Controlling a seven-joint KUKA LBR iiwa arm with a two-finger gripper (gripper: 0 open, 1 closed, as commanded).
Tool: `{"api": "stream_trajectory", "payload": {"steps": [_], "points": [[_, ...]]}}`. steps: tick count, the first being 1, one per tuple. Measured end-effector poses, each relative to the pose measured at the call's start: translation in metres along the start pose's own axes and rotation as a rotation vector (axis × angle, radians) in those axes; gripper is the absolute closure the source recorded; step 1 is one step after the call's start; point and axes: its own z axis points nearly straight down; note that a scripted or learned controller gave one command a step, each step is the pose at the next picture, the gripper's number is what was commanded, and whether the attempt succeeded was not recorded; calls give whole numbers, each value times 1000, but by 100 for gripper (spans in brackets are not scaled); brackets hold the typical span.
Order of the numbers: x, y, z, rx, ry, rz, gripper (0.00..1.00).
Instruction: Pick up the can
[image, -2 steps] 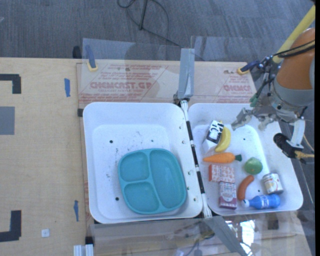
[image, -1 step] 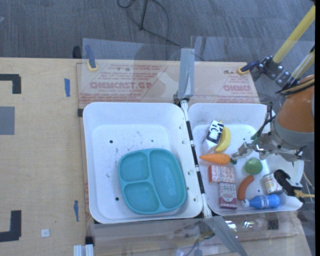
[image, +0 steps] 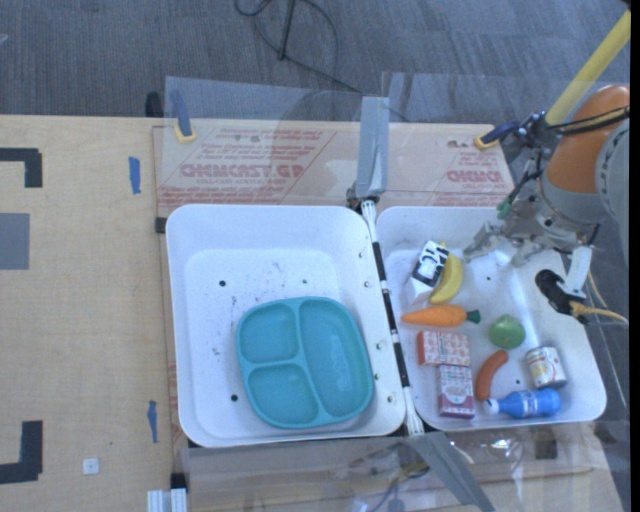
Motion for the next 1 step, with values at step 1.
{"api": "stream_trajectory", "payload": {"steps": [1], "points": [[-1,-52,0,-2,-12,-13,0]]}}
